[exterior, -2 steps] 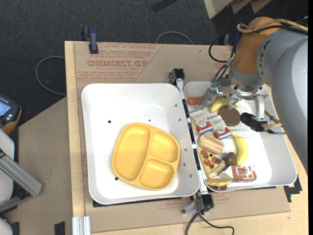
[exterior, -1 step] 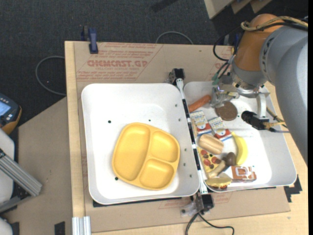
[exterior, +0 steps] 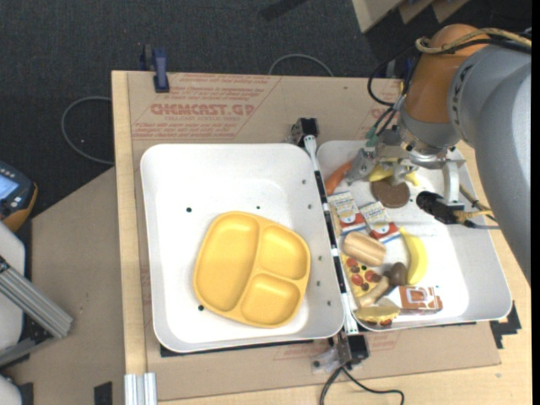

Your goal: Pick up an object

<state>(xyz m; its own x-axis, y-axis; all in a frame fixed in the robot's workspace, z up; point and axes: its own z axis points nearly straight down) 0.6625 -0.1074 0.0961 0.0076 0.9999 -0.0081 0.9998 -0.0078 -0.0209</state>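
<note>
Small toy foods crowded in the right bin: smooth curved yellow banana, hot dog in a bun, flat pizza slice, round brown cookie, orange carrot far left. Tool low over the far end, beside the cookie; grip state impossible to tell. Left bin with a glossy yellow three-compartment plate. Cardboard-topped table beneath.

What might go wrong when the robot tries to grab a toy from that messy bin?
The toys in the right bin lie crowded together, so the gripper might pinch two at once or knock the banana and hot dog aside. It sits low over the brown cookie near the bin's far wall, so it might bump that wall, or slip off the flat cookie.
</note>
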